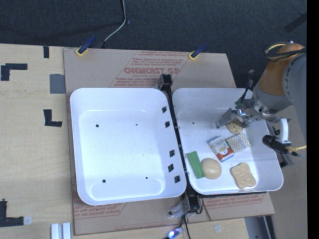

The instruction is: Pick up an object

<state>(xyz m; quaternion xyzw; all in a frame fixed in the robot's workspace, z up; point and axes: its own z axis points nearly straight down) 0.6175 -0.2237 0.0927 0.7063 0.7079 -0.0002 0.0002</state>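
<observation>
The gripper (234, 119) is seen low in the right bin (199, 103), over a tan lump (234, 128); jaw state cannot be told.

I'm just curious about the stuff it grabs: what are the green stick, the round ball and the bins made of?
Green stick: probably plastic or foam, with flat, even colour and no shine.
Round ball: perhaps foam or soft rubber; it is matt beige, and its texture is too small to tell.
Bins: likely moulded plastic, smooth white with rounded corners and a soft gloss.
</observation>
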